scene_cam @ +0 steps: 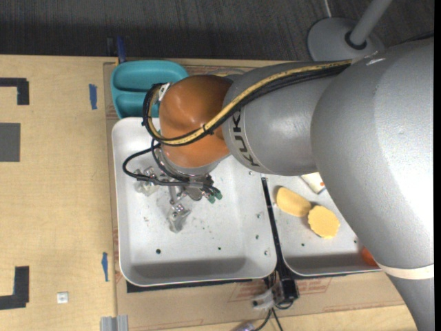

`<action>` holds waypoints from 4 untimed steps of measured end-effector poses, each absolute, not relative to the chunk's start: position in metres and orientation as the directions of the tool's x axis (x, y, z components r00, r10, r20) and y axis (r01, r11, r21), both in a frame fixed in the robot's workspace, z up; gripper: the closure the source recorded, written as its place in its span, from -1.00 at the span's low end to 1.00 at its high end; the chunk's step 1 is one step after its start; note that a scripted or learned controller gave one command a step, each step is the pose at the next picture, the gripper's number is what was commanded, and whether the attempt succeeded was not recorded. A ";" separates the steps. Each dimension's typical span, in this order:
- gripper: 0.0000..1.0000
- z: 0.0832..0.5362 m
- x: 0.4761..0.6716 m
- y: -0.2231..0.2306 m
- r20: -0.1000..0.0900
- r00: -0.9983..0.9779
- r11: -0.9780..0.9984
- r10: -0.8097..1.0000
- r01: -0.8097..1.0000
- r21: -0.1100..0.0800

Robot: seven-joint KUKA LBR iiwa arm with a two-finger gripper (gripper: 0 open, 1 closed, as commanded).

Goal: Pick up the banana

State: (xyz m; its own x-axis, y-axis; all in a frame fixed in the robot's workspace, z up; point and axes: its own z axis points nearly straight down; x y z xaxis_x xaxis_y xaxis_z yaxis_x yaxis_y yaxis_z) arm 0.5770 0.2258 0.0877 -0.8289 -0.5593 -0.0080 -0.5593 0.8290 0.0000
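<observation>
Nearest the camera, the grey arm (358, 136) is seen sweeping in from the right, its bulk covering much of the right bin (324, 264) and the bench's far right corner. An orange band (193, 126) is carried above the wrist, with black and yellow cables (207, 126) looped across it. Below the band the gripper (179, 212) is held low over the left bin (138, 254), roughly at that bin's middle; whether its fingers are open or closed cannot be told from this slanted view, as they are seen end-on and tangled with wiring, and nothing can be made out between them. A small green part (216, 196) is seen just right of the gripper. The left bin's white floor is marked by a few dark specks (158, 251) toward its near side. In the right bin, well apart from the gripper, two yellow pieces are found: a rounded oblong (293, 202) and, just near-right of it, a flat disc (323, 221); it cannot be told whether either is the banana. A small orange item (367, 256) is glimpsed at the arm's edge, and a white scrap (313, 182) lies far of the yellow pieces. A teal object (134, 81) is placed just beyond the left bin's far edge. Blue tape marks (93, 96) are stuck on the cardboard-coloured bench (55, 185) to the left.
</observation>
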 end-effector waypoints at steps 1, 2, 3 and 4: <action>-1.00 0.088 0.545 0.226 -0.008 -0.511 0.511 -0.859 -0.859 -0.003; 1.00 0.098 0.546 0.227 -0.010 -0.514 0.514 -0.858 -0.858 -0.003; 1.00 0.088 0.523 0.212 -0.010 -0.263 0.263 -0.965 -0.965 -0.008; 1.00 0.088 0.574 0.209 -0.006 -0.856 0.856 -0.517 -0.517 0.002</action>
State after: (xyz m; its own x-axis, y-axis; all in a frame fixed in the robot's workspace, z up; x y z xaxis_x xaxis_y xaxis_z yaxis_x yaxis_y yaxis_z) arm 0.5738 0.2089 0.0879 -0.8561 -0.5168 -0.0063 -0.5168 0.8561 0.0024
